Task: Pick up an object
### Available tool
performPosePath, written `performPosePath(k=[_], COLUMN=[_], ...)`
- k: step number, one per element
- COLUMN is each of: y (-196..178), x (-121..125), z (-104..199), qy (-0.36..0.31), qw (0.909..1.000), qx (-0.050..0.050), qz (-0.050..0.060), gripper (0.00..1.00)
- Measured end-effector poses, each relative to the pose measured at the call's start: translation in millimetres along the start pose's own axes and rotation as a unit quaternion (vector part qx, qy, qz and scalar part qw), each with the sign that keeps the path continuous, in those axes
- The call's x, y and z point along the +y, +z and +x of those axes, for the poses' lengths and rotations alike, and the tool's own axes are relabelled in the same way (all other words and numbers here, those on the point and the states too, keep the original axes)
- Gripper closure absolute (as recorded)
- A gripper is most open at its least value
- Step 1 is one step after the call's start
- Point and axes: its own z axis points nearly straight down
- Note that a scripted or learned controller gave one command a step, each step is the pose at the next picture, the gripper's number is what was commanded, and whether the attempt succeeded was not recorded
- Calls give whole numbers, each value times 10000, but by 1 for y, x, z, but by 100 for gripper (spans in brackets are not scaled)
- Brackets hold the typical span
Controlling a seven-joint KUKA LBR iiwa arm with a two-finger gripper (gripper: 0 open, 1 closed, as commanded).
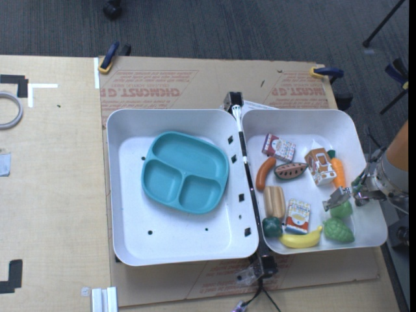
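Several toy foods lie in the right bin. Among them are a red and white carton, an orange carton, a carrot, a sausage, a bun, a banana and a leafy green piece. My gripper reaches in from the right and hangs low by the bin's right wall. It is open, just above a small green piece, with nothing held between its fingers.
The left bin holds a teal divided plate. A dark green item and a red and white box sit near the right bin's front. Clamps fix the cardboard sheet under both bins.
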Motion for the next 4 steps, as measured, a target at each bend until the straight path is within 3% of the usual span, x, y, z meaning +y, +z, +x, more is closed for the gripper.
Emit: performPosePath(k=[1,2,3,4], y=[22,22,12,12], x=[16,40,40,40], z=[33,46,46,46], qy=[-799,-3806,-3787,-3790], qw=[9968,9247,9255,9254], qx=[-40,-56,-62,-62], qz=[-25,-23,-35,-34], gripper=[0,0,100,0])
